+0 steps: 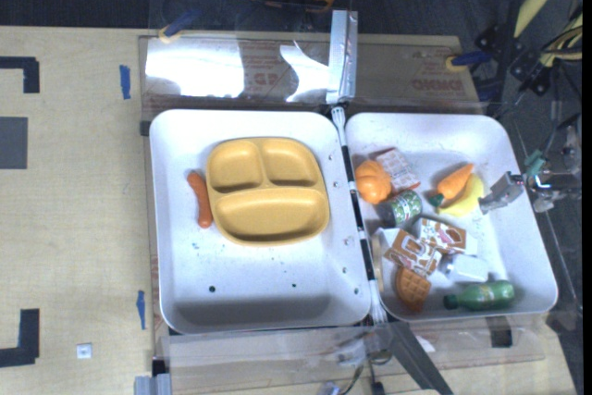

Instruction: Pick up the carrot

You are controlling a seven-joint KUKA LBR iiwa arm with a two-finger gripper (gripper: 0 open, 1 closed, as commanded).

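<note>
Right now the grey two-finger pincer (pixel 499 192), its spread impossible to tell, is hovering just right of the small orange plastic carrot (pixel 453 181), whose long axis is slanting up toward it.

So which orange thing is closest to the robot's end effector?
The carrot in the right bin, leaning on something yellow. The end effector sits just beside it. The round orange is farther left, and the orange sausage lies in the left bin.

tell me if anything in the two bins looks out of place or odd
One thing stands out: a hot dog lies loose on the left bin floor beside the yellow tray, not in a compartment. The right bin is a jumbled pile, with the carrot resting against a yellow item.
</note>
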